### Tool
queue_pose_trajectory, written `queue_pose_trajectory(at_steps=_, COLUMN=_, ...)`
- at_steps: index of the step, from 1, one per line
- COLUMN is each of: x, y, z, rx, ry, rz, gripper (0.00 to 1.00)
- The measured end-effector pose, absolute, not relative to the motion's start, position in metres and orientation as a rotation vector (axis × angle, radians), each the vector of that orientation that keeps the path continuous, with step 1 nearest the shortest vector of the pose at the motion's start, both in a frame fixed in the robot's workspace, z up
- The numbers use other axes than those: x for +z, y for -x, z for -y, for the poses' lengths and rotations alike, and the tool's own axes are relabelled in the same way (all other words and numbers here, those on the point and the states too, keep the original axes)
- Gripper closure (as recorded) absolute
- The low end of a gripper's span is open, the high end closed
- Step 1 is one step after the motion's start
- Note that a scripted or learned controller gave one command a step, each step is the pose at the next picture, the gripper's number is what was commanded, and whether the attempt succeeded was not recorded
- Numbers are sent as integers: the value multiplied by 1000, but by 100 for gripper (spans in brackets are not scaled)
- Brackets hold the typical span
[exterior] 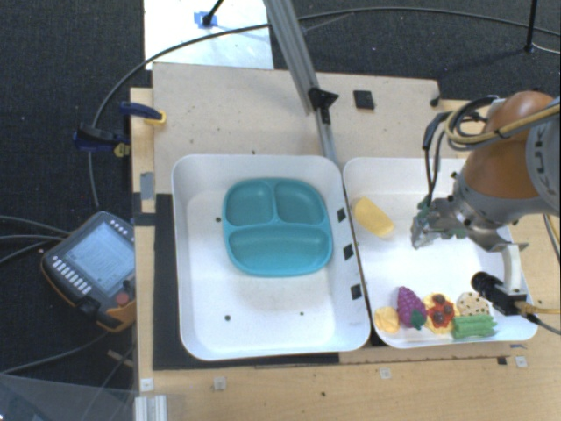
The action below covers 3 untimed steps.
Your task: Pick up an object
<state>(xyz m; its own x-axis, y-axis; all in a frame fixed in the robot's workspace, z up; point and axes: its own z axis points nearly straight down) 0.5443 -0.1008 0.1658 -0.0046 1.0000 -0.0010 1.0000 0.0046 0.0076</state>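
**Gripper over the right bin, toy food along the near edge**

We see two white bins side by side on the bench. The left bin (202,261) holds a teal plate (278,227) with three compartments, lying flat near the bin's middle. We can read no brand, label or writing on the plate, the bins or the food pieces.

In the right bin (394,182), a yellow piece (373,217) lies alone near the upper left, close to the wall between the bins. Along the bin's near edge a row of toy food sits close together: a small yellow piece (387,319), purple grapes (408,306) just beside it, a round orange piece with dark spots (440,310), a pale spotted piece (472,304) and a green piece (474,325) in front of that one.

The arm (513,156) reaches in from the right. Its gripper (432,227) hangs above the right bin, between the yellow piece and the food row and apart from both. We cannot tell how far its fingers are parted, and we see nothing between them.

To the left of the bench lies a handheld pendant (92,266) with a lit screen; its text is too small for us to read. A blue clamp (140,112) grips the board's left edge.
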Motion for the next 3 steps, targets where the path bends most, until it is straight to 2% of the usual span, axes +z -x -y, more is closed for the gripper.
queue_pose_trajectory(at_steps=2, x=284, y=-552, z=99, rx=8, ry=-2211, rz=-2222, gripper=100)
queue_pose_trajectory(at_steps=3, x=263, y=-542, z=46, rx=3, ry=-2211, rz=-2232, gripper=100)
